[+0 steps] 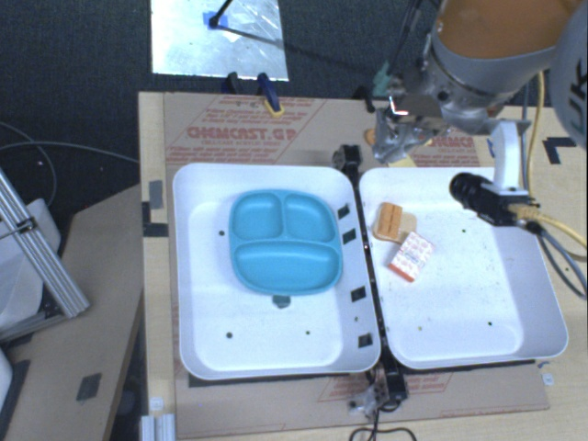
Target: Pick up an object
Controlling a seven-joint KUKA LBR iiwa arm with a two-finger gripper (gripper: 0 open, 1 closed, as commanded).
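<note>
A small tan block [390, 220] lies in the right bin [478, 338] near its left wall. Just below it and to the right rests a white packet with red print [411, 256], tilted. My gripper [393, 145] hangs over the far left corner of the right bin, above the bin's back rim, under the grey arm with its orange band [496, 12]. It is some way behind the tan block and apart from both objects. Nothing shows in its grasp.
A blue divided plate [283, 243] sits in the middle of the left bin [207, 338]. A black cylindrical fitting [482, 197] with cables juts over the right bin's far right part. Black clips line the wall between the bins.
</note>
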